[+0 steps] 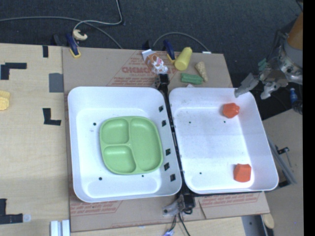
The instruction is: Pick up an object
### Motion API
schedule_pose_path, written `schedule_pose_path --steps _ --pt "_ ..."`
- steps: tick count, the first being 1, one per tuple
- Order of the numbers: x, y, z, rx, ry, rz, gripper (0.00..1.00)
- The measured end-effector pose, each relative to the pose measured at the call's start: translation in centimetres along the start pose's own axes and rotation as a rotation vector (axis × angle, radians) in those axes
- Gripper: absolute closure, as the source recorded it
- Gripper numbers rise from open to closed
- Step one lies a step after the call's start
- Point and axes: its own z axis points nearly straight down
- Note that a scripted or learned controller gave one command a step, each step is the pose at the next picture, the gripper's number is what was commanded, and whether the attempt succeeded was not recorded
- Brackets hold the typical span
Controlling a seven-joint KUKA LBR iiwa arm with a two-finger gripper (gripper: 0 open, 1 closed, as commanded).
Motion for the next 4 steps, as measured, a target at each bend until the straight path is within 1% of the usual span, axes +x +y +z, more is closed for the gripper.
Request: schedule_pose_path --steps 1,2,3,4 --pt "-2.0 4.0 7.5 0.002 -0.001 0.000 0.00" --pt "-2.0 4.7 19.6 -0.002 0.000 -0.002 0.00" --pt "-2.0 4.8 18.5 -0.005 -0.004 -0.004 1.00" --pt "7.0 5.3 16.1 -0.001 0.002 -0.002 1.00"
